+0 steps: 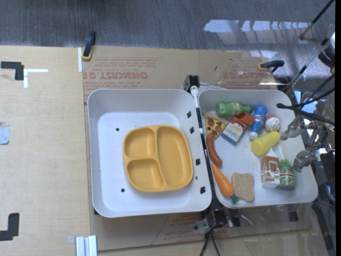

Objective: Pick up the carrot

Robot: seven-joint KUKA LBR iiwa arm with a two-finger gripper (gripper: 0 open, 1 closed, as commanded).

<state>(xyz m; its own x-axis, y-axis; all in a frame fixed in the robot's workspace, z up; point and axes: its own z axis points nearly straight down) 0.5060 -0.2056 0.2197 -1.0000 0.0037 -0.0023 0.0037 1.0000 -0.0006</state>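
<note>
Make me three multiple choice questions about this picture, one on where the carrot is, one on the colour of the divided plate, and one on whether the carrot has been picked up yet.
1. Where does the carrot lie?
A. In the right bin, near its left wall, beside the bread slice
B. On the plate in the left bin
C. On the cardboard outside both bins

2. What colour is the divided plate?
A. White
B. Yellow
C. Blue

3. What is the carrot's state?
A. Held between the fingers
B. Lying flat in the bin with nothing gripping it
C. Standing upright on its tip

Answers: 1 A, the carrot rests at the right bin's lower left next to the bread. 2 B, the three-part plate in the left bin is yellow. 3 B, it lies on the bin floor, and the gripper is at the far right edge.
</note>
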